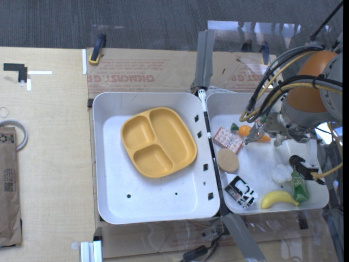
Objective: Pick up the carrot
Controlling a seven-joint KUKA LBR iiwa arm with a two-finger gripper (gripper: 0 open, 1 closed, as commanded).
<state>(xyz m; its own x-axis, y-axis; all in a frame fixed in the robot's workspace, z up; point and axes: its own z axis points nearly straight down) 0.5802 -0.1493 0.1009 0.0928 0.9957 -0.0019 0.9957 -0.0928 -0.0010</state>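
Nearest, along the right bin's (322, 201) front edge, lie a banana (278, 199) and a green object (299, 188). Farther back, near its far wall, the gripper (256, 135) hangs touching the carrot (246, 130); how its fingers are set cannot be told. The pink packet (227, 139) lies just beside, so a close could snag it or skid the carrot aside.

The bench (43, 119) has a pale wood-toned top, extending well to the left of the jaws. Dark grey carpeted floor (136, 10) runs along the far edge. A flattened cardboard sheet (142, 70) with reversed red lettering lies beneath the far side of both bins. A grey metal upright (204, 59) stands at the seam between them. Lighting is even and diffuse.
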